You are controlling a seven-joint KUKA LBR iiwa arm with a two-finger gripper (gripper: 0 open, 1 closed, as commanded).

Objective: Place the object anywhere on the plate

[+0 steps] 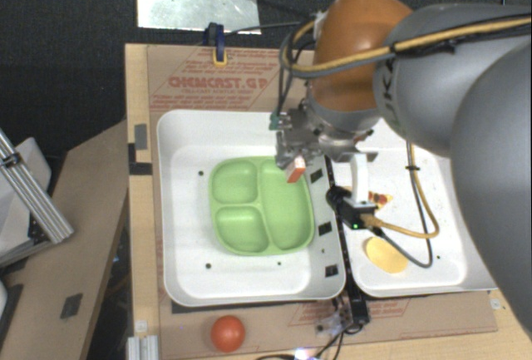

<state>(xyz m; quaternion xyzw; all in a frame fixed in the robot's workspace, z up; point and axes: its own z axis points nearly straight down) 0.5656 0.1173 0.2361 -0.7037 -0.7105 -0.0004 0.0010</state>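
Object [296, 174]: small orange-red piece with a pale end, sits at the tip of the tool [293, 165], over the upper right part of the green plate [259, 209]. Looks pinched between the fingers, so tool reads as closed on it, though the fingertips are small and partly masked by the wrist hardware. Can't tell if the piece touches the plate surface or hangs just above it

Plate: three compartments, two small on the left, one long on the right; lies in the left white bin [187, 184], tilted a bit in plan. Piece is over the long right compartment, near its top edge

Arm [432, 76] comes in from the right, orange band [357, 38] above the wrist, covers much of the right white bin [449, 267]. In that bin: yellow flat item [386, 254] near the front, small reddish item [381, 199] beside the divider, cables looping over both

Orange ball [227, 332] on the counter [266, 321] in front of the left bin, well apart from the plate
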